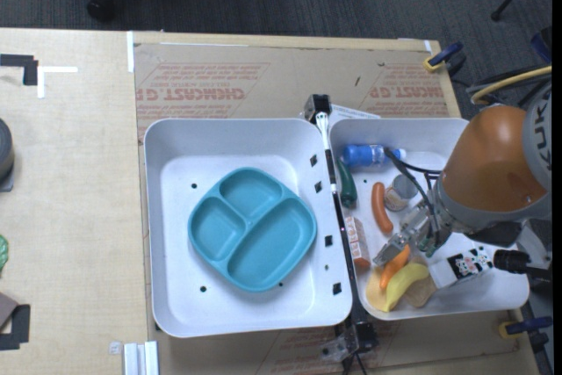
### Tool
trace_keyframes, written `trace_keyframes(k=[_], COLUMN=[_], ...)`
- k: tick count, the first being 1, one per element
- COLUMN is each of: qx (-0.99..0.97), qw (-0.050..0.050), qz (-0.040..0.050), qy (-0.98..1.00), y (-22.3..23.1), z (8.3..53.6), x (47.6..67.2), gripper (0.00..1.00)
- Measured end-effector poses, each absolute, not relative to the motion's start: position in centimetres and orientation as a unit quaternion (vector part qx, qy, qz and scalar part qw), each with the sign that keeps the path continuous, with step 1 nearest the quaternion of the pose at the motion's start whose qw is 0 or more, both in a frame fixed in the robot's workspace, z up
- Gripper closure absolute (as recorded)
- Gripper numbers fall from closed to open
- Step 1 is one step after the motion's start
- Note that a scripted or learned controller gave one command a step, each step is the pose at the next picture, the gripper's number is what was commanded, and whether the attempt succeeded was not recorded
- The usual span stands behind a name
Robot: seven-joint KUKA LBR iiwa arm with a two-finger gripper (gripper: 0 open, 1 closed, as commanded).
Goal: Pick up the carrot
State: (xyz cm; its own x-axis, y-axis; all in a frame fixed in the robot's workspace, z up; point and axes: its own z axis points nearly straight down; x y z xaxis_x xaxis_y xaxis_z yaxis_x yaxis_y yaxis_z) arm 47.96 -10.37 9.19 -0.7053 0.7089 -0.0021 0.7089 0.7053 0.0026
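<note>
While the gripper hangs low in the right bin, the carrot lies right under its fingertips, touching a banana. I cannot tell whether the claw is spread or pinching it.

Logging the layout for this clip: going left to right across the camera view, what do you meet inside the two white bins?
Teal three-compartment plastic plate in the left bin → dark green-handled tool by the divider → orange-red sausage-shaped piece → small orange carrot, with the gripper over it → black-and-white patterned card.
</note>
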Motion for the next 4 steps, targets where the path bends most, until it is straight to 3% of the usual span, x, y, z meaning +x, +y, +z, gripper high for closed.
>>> trace_keyframes(k=[1, 2, 3, 4], qx=[0.388, 0.387, 0.421, 0.423], qw=[0.005, 0.004, 0.001, 0.004], qz=[0.0018, 0.0018, 0.0010, 0.0020], qy=[0.922, 0.922, 0.907, 0.906], y=[-10.43, -10.42, -9.58, -9.64], z=[10.15, 10.14, 9.21, 10.14], x=[48.23, 48.22, 47.97, 48.22], gripper=[1.00, 0.00, 0.00, 1.00])
